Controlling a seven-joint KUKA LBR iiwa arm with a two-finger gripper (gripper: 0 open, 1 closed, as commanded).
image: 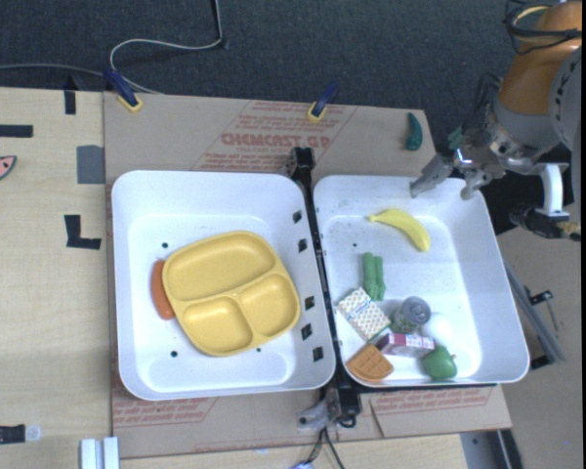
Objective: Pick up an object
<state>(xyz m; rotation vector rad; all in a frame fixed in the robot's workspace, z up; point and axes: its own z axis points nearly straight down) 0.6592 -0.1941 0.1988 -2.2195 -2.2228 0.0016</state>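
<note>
While hovering open-fingered over the right bin's [488, 291] far-right corner, hand [447, 176] risks clipping that rim, missing nearby banana [403, 227].

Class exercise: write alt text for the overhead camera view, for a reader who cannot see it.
A gripper hangs open over the far edge of the right bin, which holds a banana and small toy foods. The left bin holds a yellow divided tray lying over an orange item.

Yellow tray [230, 293] and banana [404, 226], white bins [137, 213], green lime [439, 363], checkered packet [363, 313], orange-banded grey arm [541, 76].
</note>
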